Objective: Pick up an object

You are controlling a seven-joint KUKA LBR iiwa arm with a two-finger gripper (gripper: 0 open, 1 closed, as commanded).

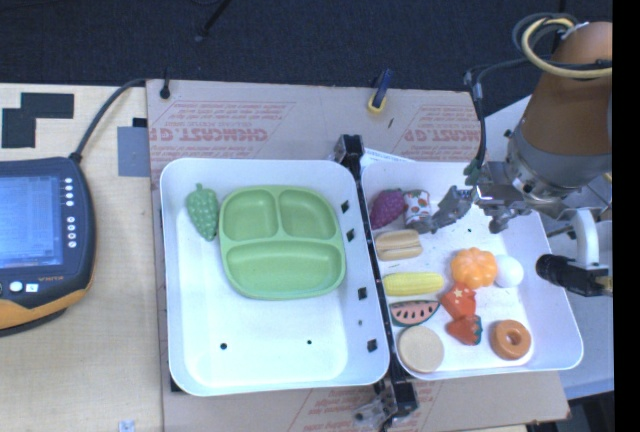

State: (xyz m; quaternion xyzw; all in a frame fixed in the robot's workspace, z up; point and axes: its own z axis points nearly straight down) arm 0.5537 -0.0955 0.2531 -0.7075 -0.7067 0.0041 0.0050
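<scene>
Right now we see the jaws (pixel 458 203) hanging open, holding nothing, over the right bin (pixel 560 345) near a purple toy (pixel 388 208) at 9 o'clock; prob. light, stiff plastic, so pinch across its middle.

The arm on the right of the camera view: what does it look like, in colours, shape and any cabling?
The arm is a thick, rounded column with a broad orange band above a grey wrist section. A pale yellowish cable loops around its top, and thin dark cables run along its side. Below the wrist sits dark grey metal hardware ending in the gripper, built of slim dark parts. A white and black fitting juts out nearby.
</scene>
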